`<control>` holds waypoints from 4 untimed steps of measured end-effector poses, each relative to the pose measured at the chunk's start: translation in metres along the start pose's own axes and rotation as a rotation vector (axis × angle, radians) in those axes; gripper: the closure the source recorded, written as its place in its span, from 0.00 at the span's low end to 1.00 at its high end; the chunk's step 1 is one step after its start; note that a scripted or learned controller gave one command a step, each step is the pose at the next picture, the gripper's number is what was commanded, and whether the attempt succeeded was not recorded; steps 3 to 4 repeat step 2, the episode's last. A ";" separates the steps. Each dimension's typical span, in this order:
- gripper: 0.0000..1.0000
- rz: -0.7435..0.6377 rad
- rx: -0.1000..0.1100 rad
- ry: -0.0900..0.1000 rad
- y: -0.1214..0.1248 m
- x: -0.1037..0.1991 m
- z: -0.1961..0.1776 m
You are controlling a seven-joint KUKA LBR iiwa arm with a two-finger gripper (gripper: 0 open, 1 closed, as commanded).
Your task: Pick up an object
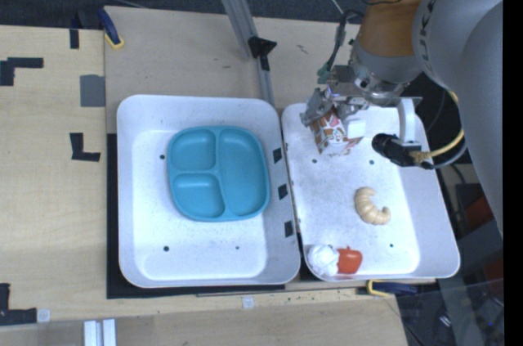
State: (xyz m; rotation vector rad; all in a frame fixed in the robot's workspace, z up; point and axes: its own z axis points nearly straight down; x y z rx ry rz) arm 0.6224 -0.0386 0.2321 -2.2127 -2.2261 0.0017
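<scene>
A small printed carton (337,132) (print unreadable) is pinched by the gripper (329,117) at the right bin's (425,250) twelve o'clock edge, arm entering from two o'clock.

The 2 bins (139,254) are seen in white, faintly speckled with dark flecks. A divided plate (218,173) is rendered in plain turquoise. A small carton (335,133) is printed in red, white and brown — its pattern cannot be read. A croissant-shaped piece (372,205) is coloured pale tan. A red-and-white object (337,259) is noted. The arm (458,17) is grey, banded orange.
</scene>
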 end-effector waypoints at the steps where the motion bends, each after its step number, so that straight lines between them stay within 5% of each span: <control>1: 1.00 0.001 0.000 0.000 0.002 0.044 0.005; 2: 1.00 -0.002 -0.001 0.000 0.010 0.108 0.008; 4: 1.00 -0.002 -0.001 0.000 0.010 0.108 0.008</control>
